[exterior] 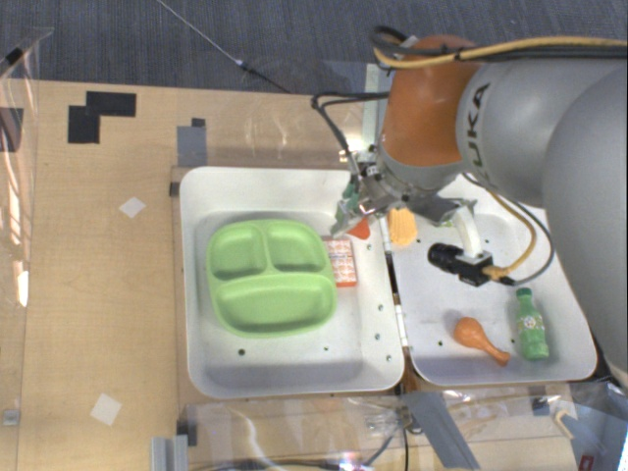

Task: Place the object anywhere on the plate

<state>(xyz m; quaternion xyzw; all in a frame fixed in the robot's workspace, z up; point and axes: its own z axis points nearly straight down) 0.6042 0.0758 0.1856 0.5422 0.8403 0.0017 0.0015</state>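
One claw (351,214) | grip state unclear; over orange item (360,230) | beside green plate (270,276)

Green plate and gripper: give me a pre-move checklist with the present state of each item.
1. Green plate sits flat in the left bin: ok.
2. Plate compartments free to receive an object: ok.
3. Gripper over the plate: not ok; it is at the plate's right edge.
4. Object held in the gripper: cannot tell.
5. Small printed packet on the plate: not ok; it lies beside the right rim.
6. Green bottle and orange toy lie in the right bin: ok.
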